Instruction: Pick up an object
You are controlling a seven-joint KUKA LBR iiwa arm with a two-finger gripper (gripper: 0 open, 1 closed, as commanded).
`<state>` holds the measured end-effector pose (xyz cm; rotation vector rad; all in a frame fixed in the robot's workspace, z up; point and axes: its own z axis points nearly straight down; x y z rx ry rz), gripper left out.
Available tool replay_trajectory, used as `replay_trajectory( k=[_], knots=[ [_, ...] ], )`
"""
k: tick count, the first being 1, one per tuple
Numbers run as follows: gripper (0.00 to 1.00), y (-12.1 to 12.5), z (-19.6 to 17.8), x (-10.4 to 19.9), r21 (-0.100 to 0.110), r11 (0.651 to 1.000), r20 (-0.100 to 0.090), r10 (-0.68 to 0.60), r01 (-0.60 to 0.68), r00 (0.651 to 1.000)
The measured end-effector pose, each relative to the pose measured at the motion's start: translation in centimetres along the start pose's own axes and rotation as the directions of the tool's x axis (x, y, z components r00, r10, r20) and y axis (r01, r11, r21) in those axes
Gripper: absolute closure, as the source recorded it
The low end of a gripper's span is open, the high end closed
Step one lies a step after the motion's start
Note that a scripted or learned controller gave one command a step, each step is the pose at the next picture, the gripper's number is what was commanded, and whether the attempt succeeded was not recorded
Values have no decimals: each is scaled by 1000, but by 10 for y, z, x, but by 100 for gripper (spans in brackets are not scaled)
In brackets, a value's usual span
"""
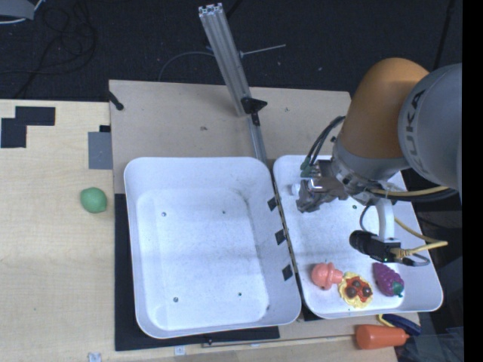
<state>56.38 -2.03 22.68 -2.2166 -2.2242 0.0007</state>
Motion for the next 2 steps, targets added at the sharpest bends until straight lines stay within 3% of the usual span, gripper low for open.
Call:
replay_trajectory(
  k=[1,2],
  knots=[
    [100,-3,8,49,0,1000,0,0,0,1000],
    [100,-7,-7,99,-2,1000,0,0,0,1000]
  ],
)
